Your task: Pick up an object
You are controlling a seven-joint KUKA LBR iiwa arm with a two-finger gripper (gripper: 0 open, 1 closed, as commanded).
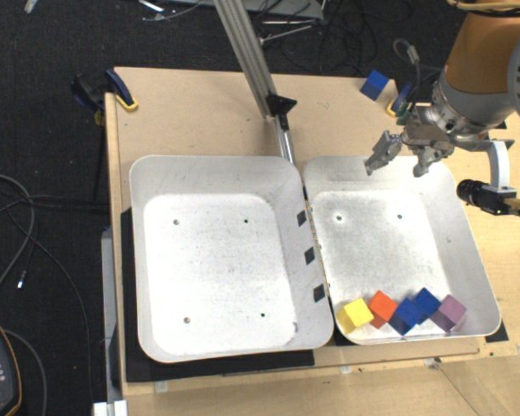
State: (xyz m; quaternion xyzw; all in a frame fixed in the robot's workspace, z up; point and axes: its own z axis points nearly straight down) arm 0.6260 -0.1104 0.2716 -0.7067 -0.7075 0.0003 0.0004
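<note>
While my end effector [399, 159] hangs over the far rim of the right bin [468, 241], its two fingers are spread apart with nothing between them. The right bin is my landmark. Along its near edge sits a row of small blocks: a yellow block [356, 314] at the left end, then an orange block [382, 307], then two blue blocks [415, 309] pressed close together, and a purple block [450, 312] at the right end. They touch or nearly touch each other, and all of them are well apart from my end effector.

Just left of the right bin lies the left bin [147, 232], white with tiny dark specks. Both bins rest on a tan wooden counter [199, 111]. Beyond the right bin's far edge, a lone blue cube [375, 84] sits on the counter. A grey metal pole [243, 37] slants up from where the two bins meet. Far to the left of the right bin, a clamp [104, 92] with a yellow tip grips the counter's corner. Around the counter the floor [35, 76] is dark carpet with black cables [9, 224] curling over it.
</note>
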